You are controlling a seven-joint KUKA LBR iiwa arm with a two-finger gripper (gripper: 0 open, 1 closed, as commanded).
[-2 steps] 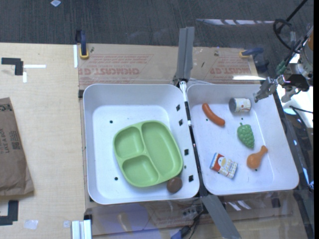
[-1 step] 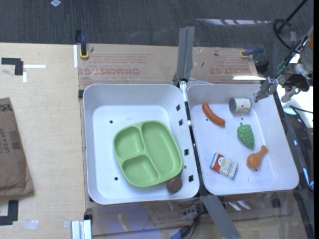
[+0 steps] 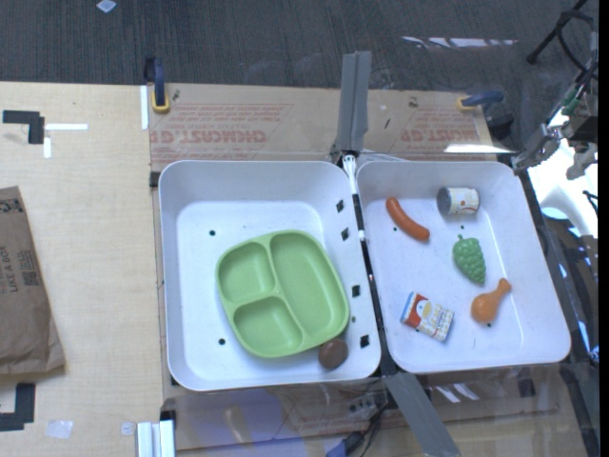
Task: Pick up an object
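Observation:
The right white bin [image 3: 533, 255] holds several small items. An orange-red sausage [image 3: 407, 219] lies at its back left, with a small grey can [image 3: 459, 200] on its side beside it. A green bunch of grapes [image 3: 469, 259] sits mid-bin, and an orange drumstick [image 3: 490, 302] lies in front of it. Near the front left is a small red and white carton [image 3: 427, 315]. In the left white bin [image 3: 190, 255] rests a green three-part plate [image 3: 282, 293], with a brown round object [image 3: 332, 354] at the plate's front right edge.
A brown paper bag [image 3: 24, 284] lies on the wooden bench at far left. Cardboard [image 3: 247, 127] lines the back behind the bins, held by clamps [image 3: 157, 91]. A grey post [image 3: 354, 103] rises between the bins. Pale hardware [image 3: 571, 150] crowds the right edge.

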